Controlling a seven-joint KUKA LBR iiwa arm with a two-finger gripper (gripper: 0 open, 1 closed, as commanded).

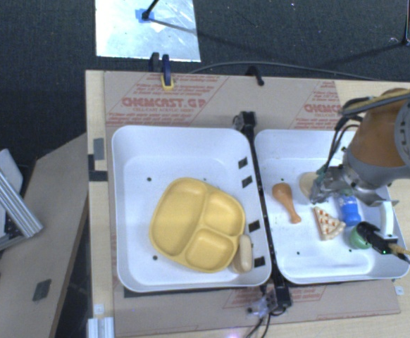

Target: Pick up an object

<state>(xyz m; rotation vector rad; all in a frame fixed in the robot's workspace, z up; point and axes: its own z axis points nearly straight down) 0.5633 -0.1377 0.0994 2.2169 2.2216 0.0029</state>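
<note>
Camera view shows the gripper (320, 192) low in the right bin (282, 153), just above the pizza slice (327, 223) at right of frame, seemingly in approach; next it must descend and close.

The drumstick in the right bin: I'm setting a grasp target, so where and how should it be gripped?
Grip the drumstick across its narrow shaft, straight from above. It lies flat, apart from the pizza slice, bulb toward the bin's far side.
</note>
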